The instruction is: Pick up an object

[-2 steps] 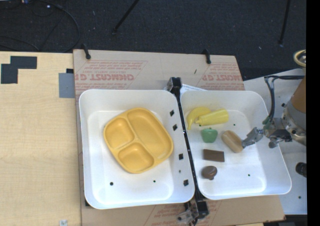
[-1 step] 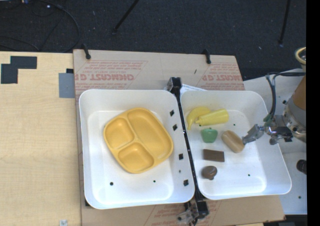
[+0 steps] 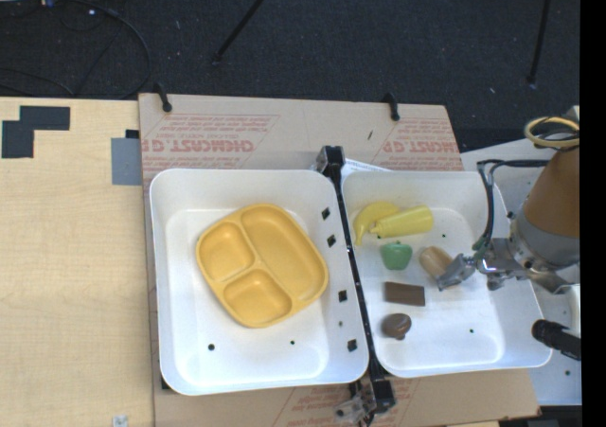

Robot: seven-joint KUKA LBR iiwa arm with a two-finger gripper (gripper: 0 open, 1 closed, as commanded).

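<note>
The right bin holds several small items: a yellow banana-like piece, a green pepper-shaped toy, a tan rounded piece, a dark brown flat block and a brown round lump. My gripper reaches in low from the right, just right of the tan piece and close against it. Whether it touches the piece is unclear. The grey arm with its orange band stands over the bin's right rim.
The left bin carries a yellow three-compartment plate. A black divider runs between the bins. Cardboard lies under both bins, with a wooden bench to the left. Cables hang by the arm at the right.
</note>
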